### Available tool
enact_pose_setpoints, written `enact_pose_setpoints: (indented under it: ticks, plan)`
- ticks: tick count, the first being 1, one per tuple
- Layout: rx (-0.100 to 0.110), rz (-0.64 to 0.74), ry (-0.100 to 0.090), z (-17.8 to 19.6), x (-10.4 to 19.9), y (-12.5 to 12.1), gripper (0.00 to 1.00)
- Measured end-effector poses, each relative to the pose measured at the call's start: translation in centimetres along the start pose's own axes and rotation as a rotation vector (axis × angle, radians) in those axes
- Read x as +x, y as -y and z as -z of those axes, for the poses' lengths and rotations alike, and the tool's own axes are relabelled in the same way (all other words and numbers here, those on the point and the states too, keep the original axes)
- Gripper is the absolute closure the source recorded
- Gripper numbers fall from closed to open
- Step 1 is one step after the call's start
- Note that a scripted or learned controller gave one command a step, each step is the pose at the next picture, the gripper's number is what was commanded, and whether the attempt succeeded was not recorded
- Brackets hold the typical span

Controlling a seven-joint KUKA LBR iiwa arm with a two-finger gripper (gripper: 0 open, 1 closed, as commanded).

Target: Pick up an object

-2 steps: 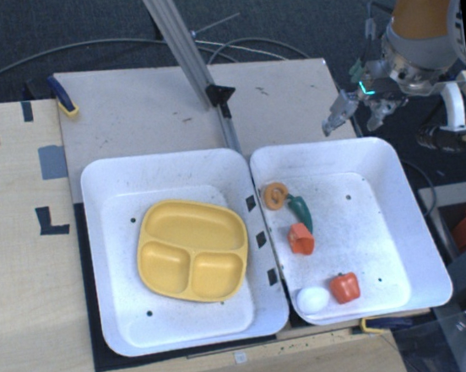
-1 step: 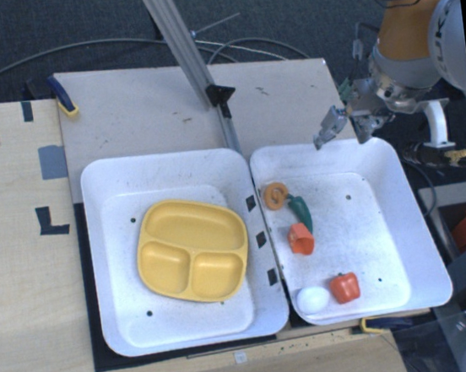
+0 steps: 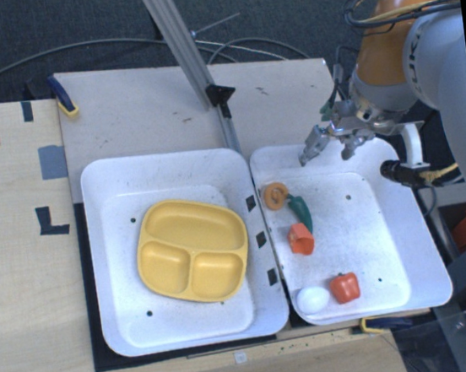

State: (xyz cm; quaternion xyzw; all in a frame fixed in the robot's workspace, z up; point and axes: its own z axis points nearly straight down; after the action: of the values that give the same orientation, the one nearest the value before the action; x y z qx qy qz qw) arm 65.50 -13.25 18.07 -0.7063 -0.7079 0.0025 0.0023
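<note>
Candidates: four small things lie in the right bin (image 3: 416, 280) — an orange disc (image 3: 276, 195) at the upper left, a green piece (image 3: 300, 209) just beside it, an orange-red piece (image 3: 300, 239) below that, and near the front rim a red pepper (image 3: 344, 287) beside a white ball (image 3: 313, 299).
End effector: the end effector (image 3: 327, 147) hangs over the back rim of the right bin; I see its two fingers spread apart with nothing between them.
Gap to target: the orange disc looks nearest to me, but it sits apart from the fingers, toward the bin's left side.
Progress: by my reading nothing is picked yet — every object rests on the bin floor, so approach, closing and lift all remain.
Left bin: the left bin (image 3: 104, 240) carries a yellow divided plate (image 3: 192, 249), lying flat, well apart from the arm.
Arm: the grey arm (image 3: 431, 44) reaches in from the right, orange band above the wrist.
Counter: the counter (image 3: 138, 108) carries both bins; a metal post (image 3: 184, 43) rises behind them.
</note>
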Motion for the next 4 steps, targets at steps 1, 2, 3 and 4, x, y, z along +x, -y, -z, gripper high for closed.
enact_pose_setpoints:
  ticks: [1, 2, 3, 4]
  plan:
    - [0.002, 0.0, 0.0, -6.3, 0.2, 0.8, 0.0]
    - [-0.005, 0.002, 0.0, -4.8, 0.3, 0.6, 1.0]
    - [-0.011, -0.001, 0.001, 1.4, -0.1, 0.2, 1.0]
    - [-0.009, 0.0, 0.0, 3.9, -0.1, 0.2, 1.0]
